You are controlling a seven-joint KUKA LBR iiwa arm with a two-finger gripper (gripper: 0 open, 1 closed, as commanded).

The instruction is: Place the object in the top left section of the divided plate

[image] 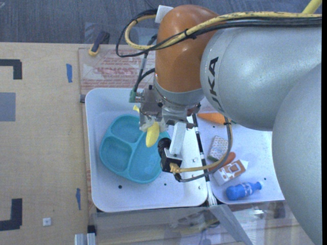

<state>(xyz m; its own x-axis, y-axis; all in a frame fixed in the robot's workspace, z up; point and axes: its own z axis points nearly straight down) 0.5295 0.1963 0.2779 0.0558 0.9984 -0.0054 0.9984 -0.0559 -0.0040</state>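
The KUKA arm [255,70] covers most of the right side, its orange band just above the wrist. The left white bin [102,198] holds the teal divided plate [127,152]; the right bin [265,188] holds clutter: a blue bottle [243,190], a small carton [231,170], a patterned packet [218,147] and an orange piece [212,118].

The gripper [151,129] hangs over the plate's upper right rim. The task object, a yellow banana-like piece [152,135], sits right under the wrist and seems pinched between the fingers, which look closed narrowly on it. The hold looks real, though the finger tips are partly hidden.

Judged step: carrying the piece to its compartment. The piece hangs over the plate's right edge, beside the upper section, not yet centred over the top left one [121,128].

To do it well: shift further across the plate so the piece is over that section's middle, clear the divider ridges, lower close before releasing so it does not roll into a neighbouring section.
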